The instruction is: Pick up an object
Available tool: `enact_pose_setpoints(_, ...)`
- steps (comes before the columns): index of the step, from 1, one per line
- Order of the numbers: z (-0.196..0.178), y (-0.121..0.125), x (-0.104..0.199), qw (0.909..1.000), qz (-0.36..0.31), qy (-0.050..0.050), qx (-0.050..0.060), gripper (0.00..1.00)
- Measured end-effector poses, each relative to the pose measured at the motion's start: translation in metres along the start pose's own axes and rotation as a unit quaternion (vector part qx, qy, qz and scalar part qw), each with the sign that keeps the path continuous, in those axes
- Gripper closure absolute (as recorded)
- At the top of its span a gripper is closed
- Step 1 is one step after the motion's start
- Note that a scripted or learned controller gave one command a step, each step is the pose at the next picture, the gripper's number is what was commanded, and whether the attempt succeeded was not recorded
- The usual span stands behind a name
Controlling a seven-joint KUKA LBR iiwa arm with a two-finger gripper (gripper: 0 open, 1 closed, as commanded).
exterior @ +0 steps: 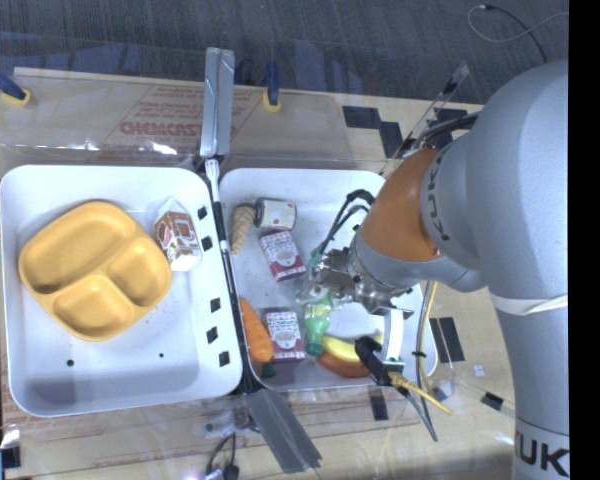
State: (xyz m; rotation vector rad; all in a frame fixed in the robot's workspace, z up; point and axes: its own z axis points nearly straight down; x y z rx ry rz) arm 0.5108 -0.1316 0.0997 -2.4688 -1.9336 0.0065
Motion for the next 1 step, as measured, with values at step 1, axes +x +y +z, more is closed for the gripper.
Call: enact_pose_setpoints(1,-0.1047,-0.0136,0.0610,1.0000,-0.009,0.000,-0.002,1.00)
